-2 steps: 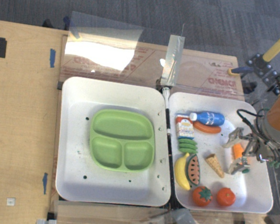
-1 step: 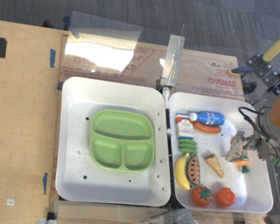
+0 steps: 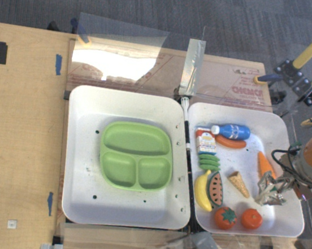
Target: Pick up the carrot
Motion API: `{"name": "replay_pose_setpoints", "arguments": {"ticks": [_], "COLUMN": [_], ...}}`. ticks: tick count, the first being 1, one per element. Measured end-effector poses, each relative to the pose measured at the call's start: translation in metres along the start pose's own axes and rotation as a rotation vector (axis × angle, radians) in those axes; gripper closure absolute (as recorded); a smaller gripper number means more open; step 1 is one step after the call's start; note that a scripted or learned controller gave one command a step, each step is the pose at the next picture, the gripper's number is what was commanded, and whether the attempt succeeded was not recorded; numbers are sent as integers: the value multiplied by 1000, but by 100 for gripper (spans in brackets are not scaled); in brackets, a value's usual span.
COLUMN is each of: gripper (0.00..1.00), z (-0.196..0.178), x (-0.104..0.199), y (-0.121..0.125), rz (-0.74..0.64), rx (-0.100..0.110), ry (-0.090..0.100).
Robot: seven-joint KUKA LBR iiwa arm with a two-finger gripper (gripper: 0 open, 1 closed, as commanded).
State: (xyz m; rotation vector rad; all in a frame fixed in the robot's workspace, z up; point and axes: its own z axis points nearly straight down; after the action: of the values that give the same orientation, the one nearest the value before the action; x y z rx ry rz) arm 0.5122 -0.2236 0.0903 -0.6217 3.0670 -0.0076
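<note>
Carrot [image 3: 264, 164] in right bin [image 3: 288, 224], lower end hidden behind fingers [image 3: 271, 193]; finger spread unreadable.

Wood bench [image 3: 10, 147]: two white bins side by side, left bin [image 3: 77, 156], right bin [image 3: 288, 221].

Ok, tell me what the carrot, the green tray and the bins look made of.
Carrot: probably moulded plastic, going by its uniform orange and smooth toy-like shape. Green tray: likely plastic, matte, with soft rounded compartment edges and even colour. Bins: apparently thin white plastic with a slight sheen, rounded corners and small dark holes.
</note>
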Motion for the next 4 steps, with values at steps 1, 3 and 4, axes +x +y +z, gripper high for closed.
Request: {"name": "replay_pose_setpoints", "arguments": {"ticks": [1, 3, 4], "gripper": [0, 0, 100], "z": [1, 1, -12], "x": [0, -4, -8], "y": [0, 18, 17], "rz": [0, 556, 555], "rx": [0, -1, 5], "ry": [1, 2, -11]}}
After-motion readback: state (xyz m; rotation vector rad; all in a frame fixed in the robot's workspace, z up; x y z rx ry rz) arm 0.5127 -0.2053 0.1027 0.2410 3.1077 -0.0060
